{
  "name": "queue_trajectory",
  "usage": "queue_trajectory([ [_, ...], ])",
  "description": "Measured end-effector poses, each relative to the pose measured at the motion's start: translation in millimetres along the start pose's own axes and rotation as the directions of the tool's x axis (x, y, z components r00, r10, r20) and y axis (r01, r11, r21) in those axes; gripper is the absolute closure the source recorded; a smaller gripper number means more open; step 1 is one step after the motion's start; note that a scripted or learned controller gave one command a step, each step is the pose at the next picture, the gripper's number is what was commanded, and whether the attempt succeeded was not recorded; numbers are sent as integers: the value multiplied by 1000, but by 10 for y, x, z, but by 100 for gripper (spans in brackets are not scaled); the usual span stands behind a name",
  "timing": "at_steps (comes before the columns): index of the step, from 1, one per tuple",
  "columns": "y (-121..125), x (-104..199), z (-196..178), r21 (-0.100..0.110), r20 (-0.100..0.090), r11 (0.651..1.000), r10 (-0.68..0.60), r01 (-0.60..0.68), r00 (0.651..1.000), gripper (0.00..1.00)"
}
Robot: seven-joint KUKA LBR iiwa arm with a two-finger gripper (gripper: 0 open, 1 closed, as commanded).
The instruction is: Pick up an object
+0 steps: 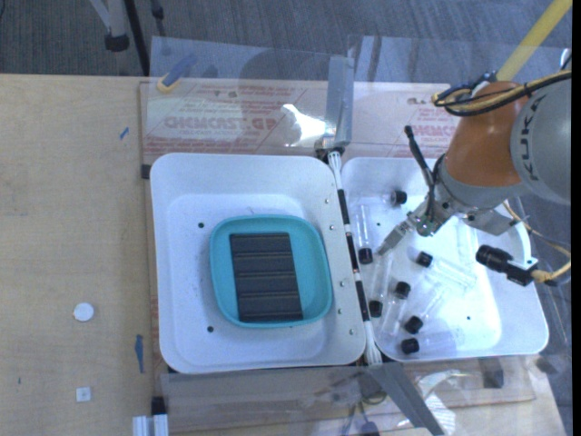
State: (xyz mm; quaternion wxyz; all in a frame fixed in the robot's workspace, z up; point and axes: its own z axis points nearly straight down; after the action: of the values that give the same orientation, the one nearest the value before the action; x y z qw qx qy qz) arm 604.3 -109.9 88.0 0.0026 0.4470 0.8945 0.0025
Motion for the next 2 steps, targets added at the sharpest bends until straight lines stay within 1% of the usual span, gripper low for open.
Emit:
queue_trajectory([
  [1, 13, -19, -120, -6, 5, 1000, 3, -3, 1000, 100],
  [2, -272, -281, -16, 2, 2, 968, -253, 253, 967, 100],
])
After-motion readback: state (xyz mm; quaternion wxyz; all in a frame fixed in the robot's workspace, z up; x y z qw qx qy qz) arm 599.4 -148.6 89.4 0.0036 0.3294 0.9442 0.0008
